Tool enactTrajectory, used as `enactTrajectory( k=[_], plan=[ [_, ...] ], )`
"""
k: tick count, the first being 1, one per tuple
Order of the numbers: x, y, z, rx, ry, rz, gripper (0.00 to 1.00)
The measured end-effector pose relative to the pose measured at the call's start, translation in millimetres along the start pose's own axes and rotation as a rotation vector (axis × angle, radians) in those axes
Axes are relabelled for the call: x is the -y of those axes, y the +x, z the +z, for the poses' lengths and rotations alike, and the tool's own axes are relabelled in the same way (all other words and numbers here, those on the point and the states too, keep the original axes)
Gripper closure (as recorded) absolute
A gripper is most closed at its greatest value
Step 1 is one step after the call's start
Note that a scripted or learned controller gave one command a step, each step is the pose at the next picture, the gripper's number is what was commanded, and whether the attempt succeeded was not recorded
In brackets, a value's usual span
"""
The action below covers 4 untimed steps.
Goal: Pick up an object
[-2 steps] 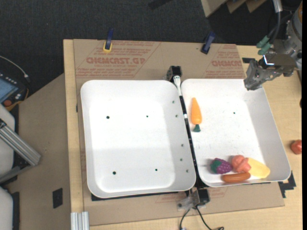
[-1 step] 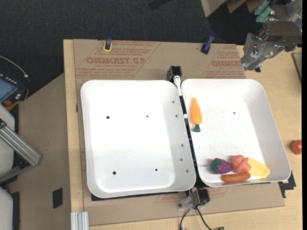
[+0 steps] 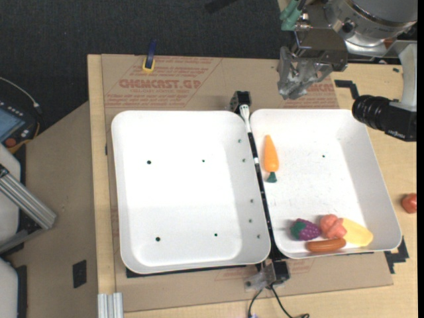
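In the camera view the gripper [image 3: 296, 85] hangs above the far edge of the right bin [image 3: 344, 144], carrying nothing; how wide it stands I cannot tell. A toy carrot [image 3: 269, 152] lies by the bin's left edge; grapes [image 3: 305, 230], a sausage [image 3: 325, 245] and other toys crowd the near edge. I judge this the approach step: next, descend squarely over one object.

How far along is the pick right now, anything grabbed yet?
Nothing looks picked yet. The gripper hangs above the bench beyond the right bin's far edge, with no object seen between its fingers. The toy carrot lies by the divider, and the grapes, sausage and other toys sit in the near corner. Descent, grasp and lift all remain.
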State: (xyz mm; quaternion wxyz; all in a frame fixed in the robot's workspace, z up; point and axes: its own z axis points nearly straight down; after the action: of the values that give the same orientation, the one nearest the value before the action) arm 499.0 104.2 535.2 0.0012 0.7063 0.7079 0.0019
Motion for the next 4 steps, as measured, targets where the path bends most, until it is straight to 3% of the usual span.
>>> enactTrajectory(
  k=[1, 2, 3, 4],
  plan=[
    [-0.3, 78.6, 0.1, -0.001, 0.0, -0.001, 0.0],
    [10.8, 122.0, 0.2, -0.001, 0.001, -0.001, 0.0],
    [10.0, 121.2, -10.5, -0.002, -0.003, 0.0, 1.0],
    [20.0, 119.9, 0.5, 0.002, 0.008, 0.001, 1.0]
  ],
)
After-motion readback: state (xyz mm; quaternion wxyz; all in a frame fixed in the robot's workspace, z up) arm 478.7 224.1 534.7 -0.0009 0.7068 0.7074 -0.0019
